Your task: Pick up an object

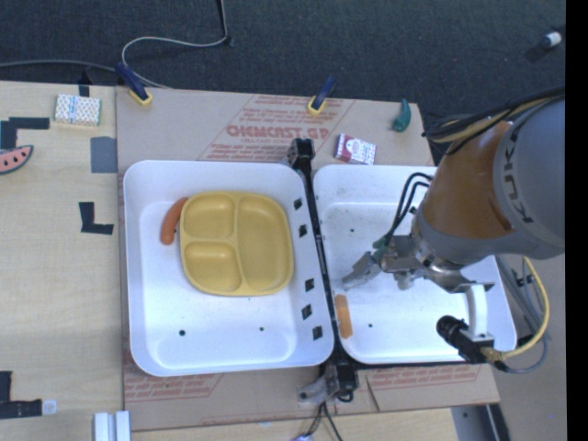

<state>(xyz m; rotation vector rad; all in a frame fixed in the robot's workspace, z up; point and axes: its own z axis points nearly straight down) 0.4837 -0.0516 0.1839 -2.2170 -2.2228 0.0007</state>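
Note:
A small orange sausage-shaped piece (343, 316) lies in the right bin (386, 200), against its left wall near the front. My gripper (369, 261) hangs over the right bin's middle-left, a little above and to the right of that piece. It stands open with nothing between its fingers. In the left bin (147, 274) sits a yellow divided plate (236, 243). A second orange sausage (170, 220) lies along the plate's left edge.
The grey arm with its orange band (469, 191) covers the right bin's right half. A black divider with clips (312, 246) runs between the bins. A small red-and-white packet (354, 149) and coloured clamps lie on the cardboard behind the bins.

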